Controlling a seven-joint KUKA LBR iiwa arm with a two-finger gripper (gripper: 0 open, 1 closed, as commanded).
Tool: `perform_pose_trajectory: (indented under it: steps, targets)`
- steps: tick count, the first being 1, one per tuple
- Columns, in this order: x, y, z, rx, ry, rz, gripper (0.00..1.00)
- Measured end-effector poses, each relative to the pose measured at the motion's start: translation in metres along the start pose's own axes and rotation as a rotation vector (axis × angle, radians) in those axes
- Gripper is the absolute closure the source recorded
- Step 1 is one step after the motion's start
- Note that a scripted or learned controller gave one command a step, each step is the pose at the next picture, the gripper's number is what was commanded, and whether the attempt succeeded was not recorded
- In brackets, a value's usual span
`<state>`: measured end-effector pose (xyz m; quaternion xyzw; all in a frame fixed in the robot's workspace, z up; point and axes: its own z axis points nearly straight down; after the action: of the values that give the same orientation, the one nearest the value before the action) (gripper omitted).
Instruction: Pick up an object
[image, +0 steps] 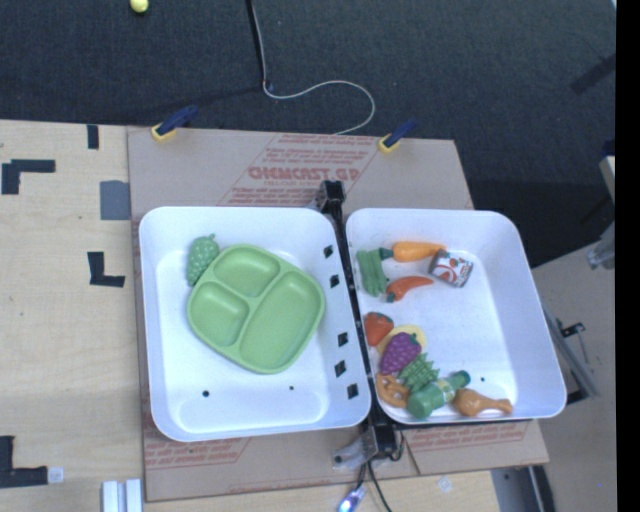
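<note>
Camera view looks down on two shallow white bins sitting side by side on the bench (60, 300), over a sheet of cardboard (290, 170). The left bin (165, 390) carries a green divided plate (256, 308) with a small green bunch of grapes (202, 256) touching its upper left edge. The right bin (505, 300) carries the rest of the toy food: a carrot (418, 250) just beside a small can (450, 268), a green pod (371, 270), a red-orange pepper (408, 287), a tomato (377, 328), a purple bunch of grapes (398, 352) and a tight clutter of green and orange pieces (430, 390) near the front wall. As for the hand, whether it is spread or pressed together cannot be told from this view. Any piece will serve for the task, and the can looks the best choice: it lies on its side well apart from the clutter, with bare floor to its right. It is probably light, stiff and smooth, so it could roll or slip; pinching across its round middle, with the fingers square to its length, seems safest. The carrot, likely hollow plastic, would take a grip across its thick end. Pieces in the front pile touch one another and may drag neighbours along.
</note>
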<state>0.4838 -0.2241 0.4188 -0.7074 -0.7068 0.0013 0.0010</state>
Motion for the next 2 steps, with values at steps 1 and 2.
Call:
perform_pose_trajectory:
  steps: [1, 2]
  targets:
    - [0.024, 0.000, -0.124, -0.018, -0.005, -0.005, 1.00]
    - [-0.001, 0.000, -0.026, 0.004, 0.002, 0.002, 1.00]
